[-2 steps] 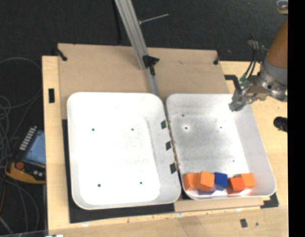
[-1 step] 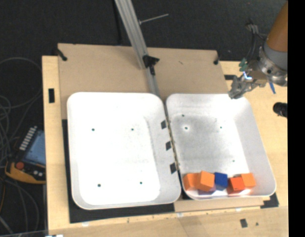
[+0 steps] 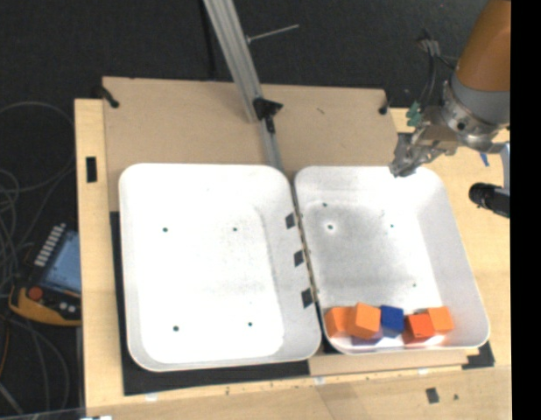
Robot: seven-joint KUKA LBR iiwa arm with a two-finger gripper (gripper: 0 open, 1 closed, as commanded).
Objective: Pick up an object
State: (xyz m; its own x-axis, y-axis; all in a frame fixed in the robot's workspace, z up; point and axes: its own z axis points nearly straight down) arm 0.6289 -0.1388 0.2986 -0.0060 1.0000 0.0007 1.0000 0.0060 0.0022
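Blocks sit in a row along the near wall of the right bin (image 3: 446,226): 1 orange block (image 3: 342,319) at the left, another orange (image 3: 367,318) touching it, a blue block (image 3: 391,318), then 2 more orange (image 3: 419,325) (image 3: 439,318). Left bin (image 3: 209,261) lies beside it. Farther back, the gripper (image 3: 403,166) hangs over the right bin's far right corner, well apart from the row. From the gripper, the blocks lie toward the near edge, their row running left to right. I cannot tell its opening.

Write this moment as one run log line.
gripper: above right bin far rim | blocks: near edge, untouched | pick: not yet done
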